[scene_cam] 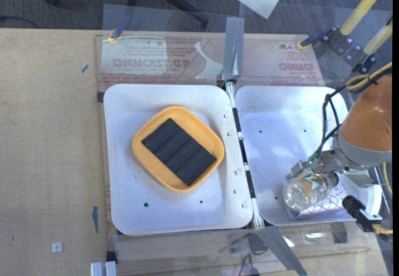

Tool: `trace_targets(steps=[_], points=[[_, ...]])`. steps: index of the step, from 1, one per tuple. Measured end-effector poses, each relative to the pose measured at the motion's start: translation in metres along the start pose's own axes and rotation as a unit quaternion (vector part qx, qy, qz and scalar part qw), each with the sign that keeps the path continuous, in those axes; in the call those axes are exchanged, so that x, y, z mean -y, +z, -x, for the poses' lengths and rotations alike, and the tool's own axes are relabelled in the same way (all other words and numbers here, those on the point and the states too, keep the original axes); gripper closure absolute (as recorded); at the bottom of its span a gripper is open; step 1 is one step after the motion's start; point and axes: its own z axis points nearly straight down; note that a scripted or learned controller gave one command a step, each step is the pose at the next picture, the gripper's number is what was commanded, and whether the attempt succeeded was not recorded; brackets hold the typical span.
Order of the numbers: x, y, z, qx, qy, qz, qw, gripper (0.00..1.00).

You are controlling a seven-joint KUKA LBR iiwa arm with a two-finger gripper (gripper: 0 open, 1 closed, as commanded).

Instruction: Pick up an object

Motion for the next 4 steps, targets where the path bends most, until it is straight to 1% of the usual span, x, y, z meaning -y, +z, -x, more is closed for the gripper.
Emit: trace_targets(steps=[1,2,3,4], points=[[0.006,0.018,-0.02,0.0,-0.06,0.004,0.9982,0.0],[0.006,0.018,-0.02,0.0,-0.06,0.004,0.9982,0.0],[-0.002,-0.017,0.011,0.0,0.049,-0.001,0.9988,0.0],[0.008,0.009,0.061,-0.003,0.162,-0.002,0.9867,0.0]])
